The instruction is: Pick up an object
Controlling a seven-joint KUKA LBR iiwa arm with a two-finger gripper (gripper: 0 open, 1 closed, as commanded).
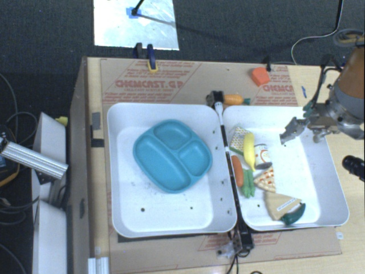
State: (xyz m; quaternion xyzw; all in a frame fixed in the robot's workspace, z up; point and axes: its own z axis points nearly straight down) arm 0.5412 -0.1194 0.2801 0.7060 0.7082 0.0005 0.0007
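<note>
From my remote seat, nearest the lens lies the front rim of the left bin; inside it I see a blue divided plate, resting left of the divider between the two bins; just right of that divider, in the right bin, I count a carrot, a green bean, a yellow banana, a small can, a pizza slice and a wedge of bread with a teal piece, all clustered near the divider; further right, the gripper hangs above the bin's bare floor, well apart from the banana, fingers spread with nothing between them; an orange block sits on the desk behind the bin.
</note>
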